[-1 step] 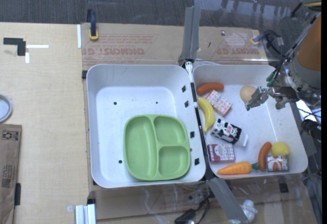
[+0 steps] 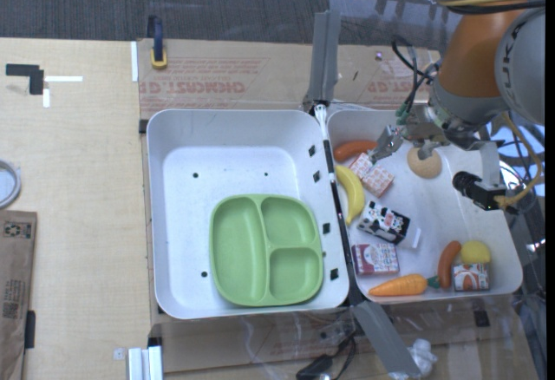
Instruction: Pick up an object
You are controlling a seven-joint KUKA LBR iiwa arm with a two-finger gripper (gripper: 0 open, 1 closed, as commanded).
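Two bins on the desk (image 2: 69, 196): left bin (image 2: 173, 196) has a green divided plate (image 2: 266, 250), right bin (image 2: 507, 270) has the clutter. My tool (image 2: 408, 137) sits over the right bin's 11 o'clock area, nothing visibly between its fingers (image 2: 388, 144); they look spread a little, but I can't tell exactly how wide.

Step looks like approach or pre-grasp, no pick done yet. Nearest candidates: a small pinkish packet (image 2: 375, 176) just at 7 o'clock of the tool, an orange sausage-shaped piece (image 2: 354, 148) at 9 o'clock, a round tan bun (image 2: 424, 163) at 5 o'clock.

Taking the packet as target: lies flat, long axis runs roughly 10-to-4 o'clock, touching the banana (image 2: 349, 190) on its 8 o'clock side. Next move, my guess: shift toward 7 o'clock, turn the wrist so the fingers close across the short side, then descend. Crowding with the banana could spoil the grip.
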